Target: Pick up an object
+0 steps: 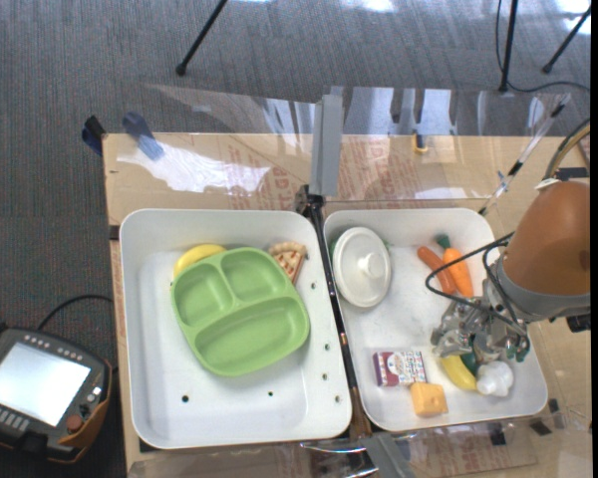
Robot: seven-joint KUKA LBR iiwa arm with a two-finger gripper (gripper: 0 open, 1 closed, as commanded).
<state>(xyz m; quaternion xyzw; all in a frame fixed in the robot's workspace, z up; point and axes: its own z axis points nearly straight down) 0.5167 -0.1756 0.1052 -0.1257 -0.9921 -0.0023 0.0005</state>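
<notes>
Gripper hung low in the right bin just above the banana — finger spread and any hold impossible to tell — and crowding by the white lump risked a glancing, failed grasp

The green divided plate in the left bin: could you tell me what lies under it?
A yellow banana-like piece and a pizza-slice toy stick out from behind the green divided plate; their remaining parts are covered.

Green divided plate, orange carrots, yellow banana, white bins.
</notes>
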